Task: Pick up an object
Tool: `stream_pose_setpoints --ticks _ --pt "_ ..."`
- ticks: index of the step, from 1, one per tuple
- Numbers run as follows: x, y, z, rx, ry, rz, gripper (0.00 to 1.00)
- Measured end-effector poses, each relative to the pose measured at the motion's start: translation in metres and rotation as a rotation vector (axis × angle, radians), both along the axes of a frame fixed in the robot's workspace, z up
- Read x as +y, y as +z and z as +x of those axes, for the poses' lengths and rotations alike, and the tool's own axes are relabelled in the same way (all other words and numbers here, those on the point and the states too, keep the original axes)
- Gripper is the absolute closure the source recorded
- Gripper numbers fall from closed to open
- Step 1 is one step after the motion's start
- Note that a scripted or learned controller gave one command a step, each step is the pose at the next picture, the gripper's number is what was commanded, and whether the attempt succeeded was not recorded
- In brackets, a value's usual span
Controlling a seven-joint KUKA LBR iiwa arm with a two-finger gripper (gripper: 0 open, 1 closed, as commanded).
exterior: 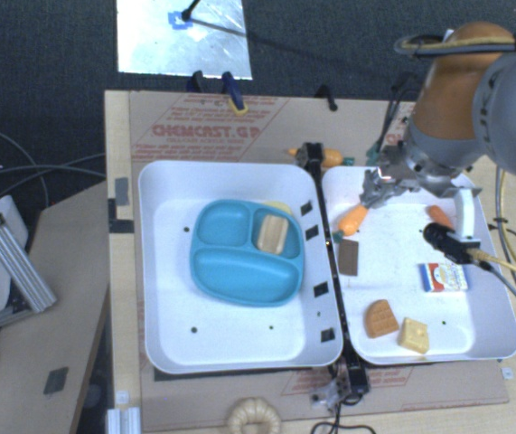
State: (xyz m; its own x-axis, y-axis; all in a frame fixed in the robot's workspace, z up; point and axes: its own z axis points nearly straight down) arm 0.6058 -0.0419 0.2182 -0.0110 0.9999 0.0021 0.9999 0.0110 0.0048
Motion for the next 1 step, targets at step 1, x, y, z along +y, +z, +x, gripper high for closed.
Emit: stream_pose_setpoints --ticks 1 --pt "0.0464 -0.0022 0.0383 0.000 -0.001 0.000 1.00"
